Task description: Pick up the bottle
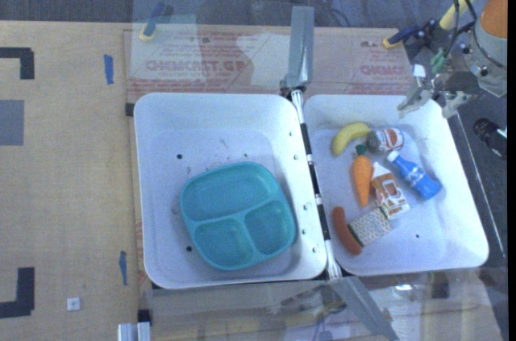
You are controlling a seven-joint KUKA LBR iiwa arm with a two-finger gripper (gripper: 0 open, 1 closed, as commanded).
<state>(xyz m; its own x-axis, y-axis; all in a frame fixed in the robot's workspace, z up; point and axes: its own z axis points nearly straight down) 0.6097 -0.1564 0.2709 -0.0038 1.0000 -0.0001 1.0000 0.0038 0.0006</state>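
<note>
Blue bottle (pixel 416 176), right of frame, touching carton (pixel 388 195); hand (pixel 430 96) above, spread open, empty. Risk: carton snags fingers.

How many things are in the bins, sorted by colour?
Blue: 2, the bottle and the tray
Yellow: 1, the banana
Orange: 1, the carrot
Red: 1, the sausage
Mixed colours: 3, the can, the carton, the packet
Total: 8
</note>
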